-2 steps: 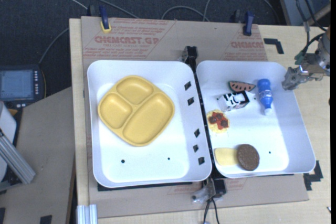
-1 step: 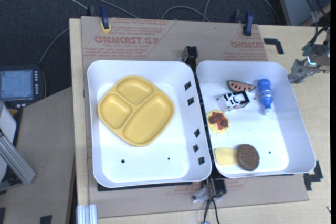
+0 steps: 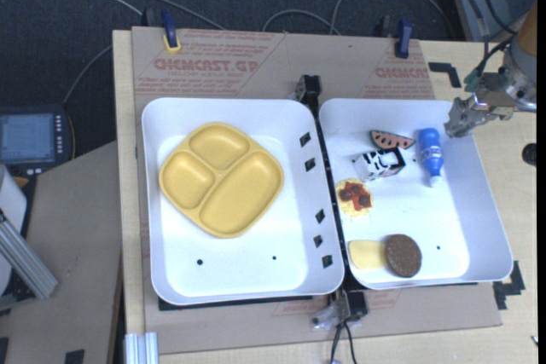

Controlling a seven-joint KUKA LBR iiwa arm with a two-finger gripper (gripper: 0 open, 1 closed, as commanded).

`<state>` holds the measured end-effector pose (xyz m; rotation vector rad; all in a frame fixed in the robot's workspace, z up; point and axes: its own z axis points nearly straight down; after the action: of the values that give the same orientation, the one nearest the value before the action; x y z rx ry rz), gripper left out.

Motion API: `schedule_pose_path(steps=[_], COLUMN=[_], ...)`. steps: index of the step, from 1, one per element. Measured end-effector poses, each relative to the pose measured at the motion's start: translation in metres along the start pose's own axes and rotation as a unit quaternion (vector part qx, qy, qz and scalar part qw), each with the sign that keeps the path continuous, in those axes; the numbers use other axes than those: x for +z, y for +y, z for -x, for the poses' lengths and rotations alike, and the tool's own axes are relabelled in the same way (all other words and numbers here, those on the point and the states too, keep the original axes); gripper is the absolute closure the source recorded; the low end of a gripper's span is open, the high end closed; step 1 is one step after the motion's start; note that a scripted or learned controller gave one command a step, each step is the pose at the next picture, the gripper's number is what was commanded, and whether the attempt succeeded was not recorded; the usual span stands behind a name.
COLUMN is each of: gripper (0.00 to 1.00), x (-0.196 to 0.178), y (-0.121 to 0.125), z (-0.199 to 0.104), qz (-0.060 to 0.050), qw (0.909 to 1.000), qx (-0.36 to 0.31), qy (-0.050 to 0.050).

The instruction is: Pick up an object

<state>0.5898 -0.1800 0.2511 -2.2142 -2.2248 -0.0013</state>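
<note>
The tool (image 3: 461, 119) hovers over the right shallow white bin's (image 3: 482, 209) upper right rim; I cannot tell its grip state. The small blue plastic bottle (image 3: 429, 153) lies just beside it, apart.

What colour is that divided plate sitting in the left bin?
Yellow all over; the divided plate shows plainly in the camera view.

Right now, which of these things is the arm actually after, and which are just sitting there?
Job: gripper; blue bottle; watermelon slice; black-and-white toy; pizza piece; brown cookie; yellow block.

Lying about: yellow divided plate; clamps.
</note>
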Motion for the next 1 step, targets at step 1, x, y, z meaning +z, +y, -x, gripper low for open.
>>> schedule_pose_path(steps=[1], gripper=[1.00], x=[-0.0071], y=[-0.0001], z=[-0.0522], qz=[0.000], qw=[1.0000], qx=[-0.001], qy=[0.000])
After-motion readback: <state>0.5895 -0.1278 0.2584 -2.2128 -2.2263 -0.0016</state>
